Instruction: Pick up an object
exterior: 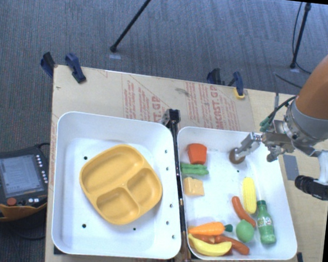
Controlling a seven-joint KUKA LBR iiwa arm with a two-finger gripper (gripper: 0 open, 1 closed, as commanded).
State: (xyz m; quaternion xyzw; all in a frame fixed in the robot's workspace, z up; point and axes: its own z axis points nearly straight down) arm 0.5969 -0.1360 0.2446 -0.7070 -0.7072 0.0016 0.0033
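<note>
A handheld control pendant (12, 181) lies on the floor off the bench's left edge. The left bin (70, 145) holds a yellow divided plate (120, 184) at its centre, lying flat. In the right bin (283, 198), near the far left corner, sits an orange-red block (197, 153); just in front of it lies a green bean pod (194, 170), then a pale yellow cheese wedge (193, 187). At the near left corner a carrot (206, 228) rests against a banana (209, 247) and a red chili (234, 244). A green ball (245, 231) lies just beside a green bottle (265, 223) near the near right corner. A red sausage (241, 210) lies alongside a yellow corn cob (249, 194) at mid-bin. The gripper (239, 155) hangs over the far part of the right bin, apart from every item; whether its fingers are spread or closed cannot be told.
</note>
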